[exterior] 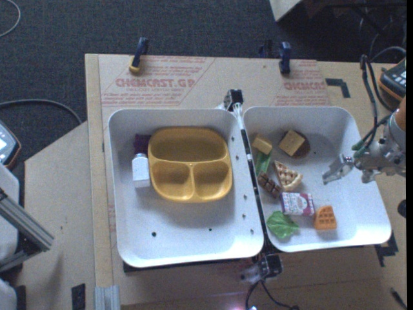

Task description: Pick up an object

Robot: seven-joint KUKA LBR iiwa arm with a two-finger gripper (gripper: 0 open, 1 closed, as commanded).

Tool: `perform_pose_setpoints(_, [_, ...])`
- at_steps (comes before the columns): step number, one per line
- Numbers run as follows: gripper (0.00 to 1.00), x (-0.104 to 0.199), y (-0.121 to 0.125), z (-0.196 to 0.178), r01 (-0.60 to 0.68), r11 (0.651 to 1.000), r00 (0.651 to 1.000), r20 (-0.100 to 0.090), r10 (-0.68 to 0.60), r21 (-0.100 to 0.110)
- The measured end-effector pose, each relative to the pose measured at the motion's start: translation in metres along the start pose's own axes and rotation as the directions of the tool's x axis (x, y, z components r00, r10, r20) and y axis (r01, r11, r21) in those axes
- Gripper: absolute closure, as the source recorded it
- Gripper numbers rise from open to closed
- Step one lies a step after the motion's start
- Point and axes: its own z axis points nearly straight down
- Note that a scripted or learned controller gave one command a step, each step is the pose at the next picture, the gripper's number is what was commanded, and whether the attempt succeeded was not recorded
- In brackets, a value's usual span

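A: Looking down at the right bin, I see the pincer hanging over its right side, reaching in from the edge. Its fingers look spread apart, with nothing between them.

B: What's under it?

A: Bare white floor, as far as I can tell. The toy food lies to its left: an orange waffle near the front, a pink carton just beside that, and a green leaf at the front corner.

B: And further back?

A: A waffle wedge in the middle, a brown block on a dark round piece, and a small yellow cube close to the dividing wall.

B: The other bin?

A: The left bin holds a yellow divided tray, with a small white bottle touching its left edge. Both bins sit on the counter.
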Motion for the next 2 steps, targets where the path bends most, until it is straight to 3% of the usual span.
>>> perform_pose_setpoints(1, [0.00,0.000,0.002,-0.005,0.003,1.000,1.000,0.002,-0.003,-0.011])
perform_pose_setpoints(2, [0.00,-0.003,0.003,0.058,0.002,1.000,1.000,-0.001,-0.002,-0.003])
